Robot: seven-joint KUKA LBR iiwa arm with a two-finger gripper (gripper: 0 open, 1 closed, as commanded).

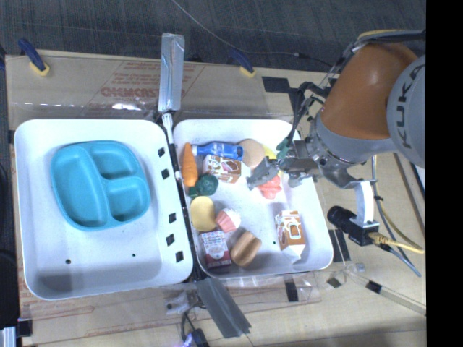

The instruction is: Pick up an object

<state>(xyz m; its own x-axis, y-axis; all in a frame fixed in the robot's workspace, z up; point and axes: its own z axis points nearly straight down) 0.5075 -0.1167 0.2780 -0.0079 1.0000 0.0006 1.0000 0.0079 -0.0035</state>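
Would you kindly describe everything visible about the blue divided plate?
The blue divided plate is light blue, looks like smooth plastic, and has rounded corners with three compartments: one long section and two smaller ones. It lies flat, turned slightly askew, in the left white bin, towards its upper half, with nothing on it.

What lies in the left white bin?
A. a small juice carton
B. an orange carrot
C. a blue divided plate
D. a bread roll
C: the blue divided plate lies in the left bin, while the carrot and other food items lie in the right bin.
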